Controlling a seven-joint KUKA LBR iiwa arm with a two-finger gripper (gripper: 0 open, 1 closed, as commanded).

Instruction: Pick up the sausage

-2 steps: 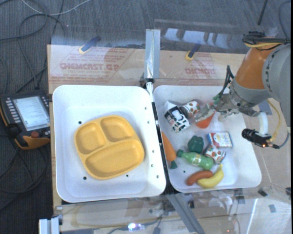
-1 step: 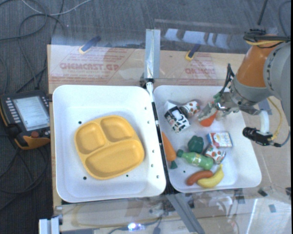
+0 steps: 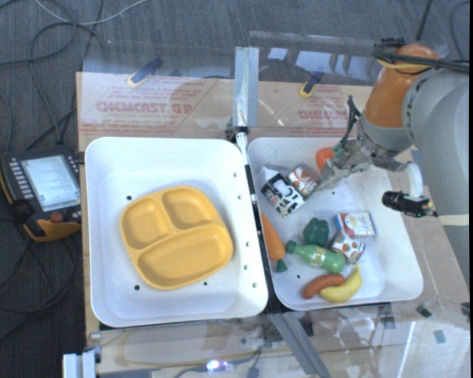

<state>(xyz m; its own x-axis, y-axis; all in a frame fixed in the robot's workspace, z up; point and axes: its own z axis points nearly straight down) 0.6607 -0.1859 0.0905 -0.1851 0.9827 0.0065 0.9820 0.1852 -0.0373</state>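
Both bins (image 3: 102,211) look like smooth, faintly glossy white plastic. The divided yellow tray (image 3: 177,236) at centre left is matt plastic. At lower right, the sausage (image 3: 322,285) and banana (image 3: 343,287) have a shiny, toy-like plastic skin. The worktop (image 3: 165,105) at the top shows brown paper-like sheeting under clear film.

- We see the sausage (image 3: 322,285), a short reddish-orange link, lying flat on the floor of the right bin near its front edge.
- It lies slantwise, its right end touching a yellow banana (image 3: 343,287), just below a green bottle (image 3: 318,256).
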